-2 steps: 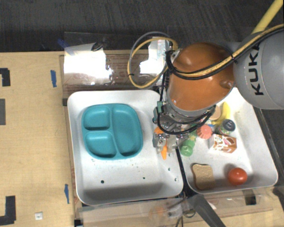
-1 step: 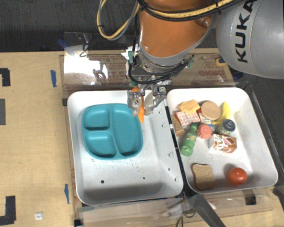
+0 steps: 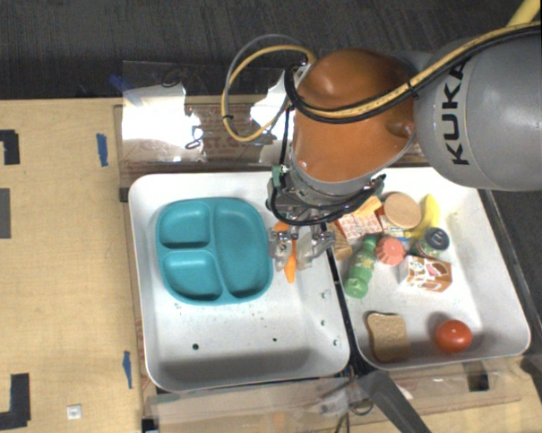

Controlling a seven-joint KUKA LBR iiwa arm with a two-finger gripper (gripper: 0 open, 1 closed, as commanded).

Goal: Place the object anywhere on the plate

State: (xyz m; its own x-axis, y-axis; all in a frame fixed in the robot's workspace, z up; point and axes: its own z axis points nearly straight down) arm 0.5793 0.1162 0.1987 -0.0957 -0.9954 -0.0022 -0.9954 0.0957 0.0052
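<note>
I see the gripper (image 3: 297, 241) over the left white bin (image 3: 169, 350), just right of the teal three-compartment plate (image 3: 212, 249). Its fingers are closed on a small orange carrot-shaped object (image 3: 290, 266), hanging just off the plate's right edge. Right white bin (image 3: 500, 327) holds a green bottle (image 3: 359, 270), bread slice (image 3: 388, 333) and red tomato (image 3: 454, 335).

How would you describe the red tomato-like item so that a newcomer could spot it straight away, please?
Start at the right-hand shallow white bin, the one crowded with toy food. Go to its near right corner, where a round red tomato-like ball lies beside a brown slice of toast. It is the only plain, smooth red sphere there, apart from the cluster further back.
</note>
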